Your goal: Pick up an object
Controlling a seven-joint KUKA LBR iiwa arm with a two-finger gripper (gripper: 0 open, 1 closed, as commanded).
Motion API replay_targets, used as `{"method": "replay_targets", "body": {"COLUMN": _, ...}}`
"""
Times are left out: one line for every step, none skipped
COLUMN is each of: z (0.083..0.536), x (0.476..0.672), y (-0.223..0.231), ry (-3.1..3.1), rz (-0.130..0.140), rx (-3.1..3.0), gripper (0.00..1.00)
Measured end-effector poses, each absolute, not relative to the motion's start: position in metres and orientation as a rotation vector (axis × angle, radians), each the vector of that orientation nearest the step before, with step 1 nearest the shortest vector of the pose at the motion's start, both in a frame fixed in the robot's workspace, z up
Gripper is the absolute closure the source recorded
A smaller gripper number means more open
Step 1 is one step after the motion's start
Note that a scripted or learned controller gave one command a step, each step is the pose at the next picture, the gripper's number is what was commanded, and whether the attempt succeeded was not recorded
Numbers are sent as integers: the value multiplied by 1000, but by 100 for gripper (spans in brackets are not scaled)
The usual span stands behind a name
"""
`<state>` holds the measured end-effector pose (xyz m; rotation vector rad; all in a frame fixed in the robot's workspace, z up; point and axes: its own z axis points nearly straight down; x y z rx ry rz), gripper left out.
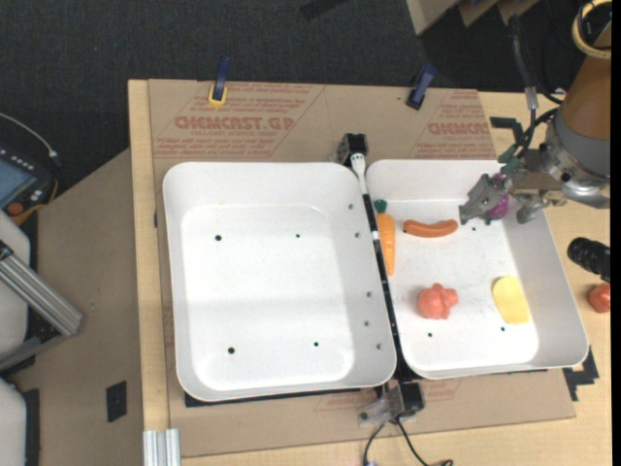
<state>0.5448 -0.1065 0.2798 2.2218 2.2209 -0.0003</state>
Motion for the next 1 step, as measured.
{"method": "replay_targets", "body": {"z": 455, "x": 512, "y": -109, "ry": 2210, "rz": 18, "rx": 2209, "gripper": 0}}
